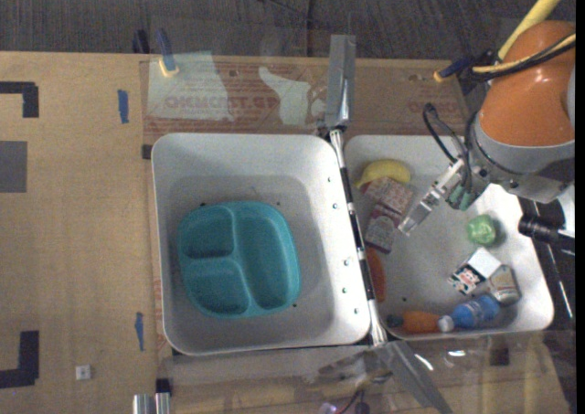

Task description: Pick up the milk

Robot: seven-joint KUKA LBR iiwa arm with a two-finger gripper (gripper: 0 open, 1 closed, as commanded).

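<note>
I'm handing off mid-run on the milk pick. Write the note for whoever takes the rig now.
Claw: over the right bin, above the brown packet by the banana; nothing seen between its fingers.
Milk: small carton lying in the right bin's near right part, beside the blue bottle and below the green ball.
Done: nothing lifted yet.
Left: move the claw to the milk, grasp, raise.

Arm (535, 120) cropped right; claw (428, 204) fingers blurred.
</note>
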